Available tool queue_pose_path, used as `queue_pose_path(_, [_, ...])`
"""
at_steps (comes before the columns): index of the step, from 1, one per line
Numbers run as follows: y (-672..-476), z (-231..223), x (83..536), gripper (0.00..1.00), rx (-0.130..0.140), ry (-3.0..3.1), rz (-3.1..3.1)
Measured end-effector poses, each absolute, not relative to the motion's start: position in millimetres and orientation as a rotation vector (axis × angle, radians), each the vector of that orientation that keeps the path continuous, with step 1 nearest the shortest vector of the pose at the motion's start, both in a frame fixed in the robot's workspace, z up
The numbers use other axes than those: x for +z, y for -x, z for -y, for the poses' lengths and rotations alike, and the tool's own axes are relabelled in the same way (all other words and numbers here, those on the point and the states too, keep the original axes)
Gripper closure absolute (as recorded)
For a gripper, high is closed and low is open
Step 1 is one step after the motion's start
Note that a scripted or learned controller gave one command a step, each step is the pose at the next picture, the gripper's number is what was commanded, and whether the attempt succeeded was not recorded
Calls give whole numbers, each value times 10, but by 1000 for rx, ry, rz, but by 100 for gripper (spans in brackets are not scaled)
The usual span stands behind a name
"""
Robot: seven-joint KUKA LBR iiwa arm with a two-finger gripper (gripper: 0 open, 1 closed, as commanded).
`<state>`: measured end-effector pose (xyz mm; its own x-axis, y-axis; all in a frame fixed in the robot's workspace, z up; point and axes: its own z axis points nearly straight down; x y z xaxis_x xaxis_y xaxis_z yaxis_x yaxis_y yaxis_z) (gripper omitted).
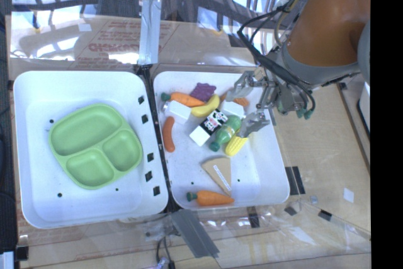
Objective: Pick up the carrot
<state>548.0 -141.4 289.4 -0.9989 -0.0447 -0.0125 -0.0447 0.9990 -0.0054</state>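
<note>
Orange plastic carrot (211, 198) lay untouched at the right white bin's (277, 176) near edge while my two-finger gripper (252, 104) hung open, empty, over the toy pile

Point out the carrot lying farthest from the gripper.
The carrot by the right bin's front wall, below the cheese wedge. The other carrot lies at the back, nearer the gripper.
</note>
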Motion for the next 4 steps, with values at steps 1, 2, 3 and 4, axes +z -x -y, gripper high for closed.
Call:
queue_pose_path(1, [-5913, 1077, 1945, 0, 4, 345, -3127])
queue_pose_path(2, [-6169, 959, 1167, 0, -8, 291, -3109])
queue_pose_path(3, [-6579, 955, 1073, 0, -8, 392, -3094])
queue_pose_path(4, [-6626, 939, 1226, 100, -11, 393, -3075])
